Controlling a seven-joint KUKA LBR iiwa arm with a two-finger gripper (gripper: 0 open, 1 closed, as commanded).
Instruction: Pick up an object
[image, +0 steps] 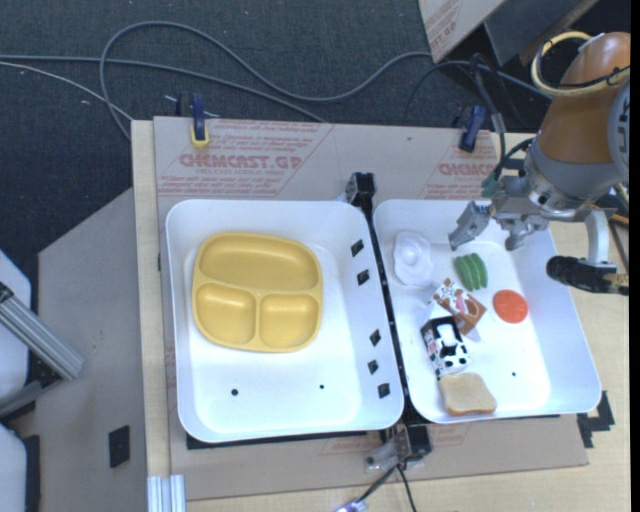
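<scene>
Approach step, nothing grasped yet: gripper (493, 232) hovers over the far edge of the right bin (560, 385), fingers spread apart and empty. Nearest candidate is the green object (470, 270), just below the fingertips; orange ball (511, 306), cow-patterned toy (445, 345) and bread slice (467, 395) lie nearer the camera. Next move likely: descend over green object, then close

The arm (580, 120) was grey, its rounded upper housing capped by a broad orange band. A yellowish cable looped beside that orange section. Below it sat a wide grey wrist flange, and under that a cluster of metal fittings with a small teal-green part at one side. The gripper (492, 230) was bare grey metal, with two slim fingers (466, 230).
</scene>
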